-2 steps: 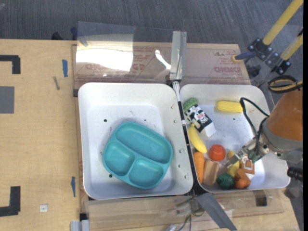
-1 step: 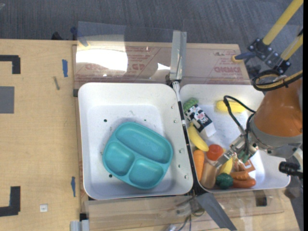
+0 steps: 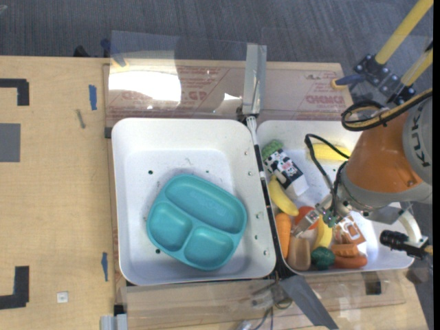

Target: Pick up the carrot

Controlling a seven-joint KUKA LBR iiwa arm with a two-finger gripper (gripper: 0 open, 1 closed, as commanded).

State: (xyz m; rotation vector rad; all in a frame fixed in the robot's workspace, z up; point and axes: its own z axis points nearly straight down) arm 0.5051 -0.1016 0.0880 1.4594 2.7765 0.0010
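Surface (image 3: pixel 48 184): tan board carrying two white bins. Left bin (image 3: pixel 137 150) holds a teal divided plate (image 3: pixel 197 220). Right bin (image 3: pixel 292 130) crowded with toy food. Arm (image 3: pixel 381 160) enters from 3 o'clock. Banana (image 3: pixel 282 196) near bin's left wall. Carrot (image 3: pixel 282 234) lies at banana's 6 o'clock, against that wall. Tool (image 3: pixel 323 215) sits low at carrot's 3 o'clock; its state cannot be told.

arm (image 3: pixel 385 163): enters from right, orange band above wrist | wrist: pitched down-left | gripper (image 3: pixel 322 218): low, near right side
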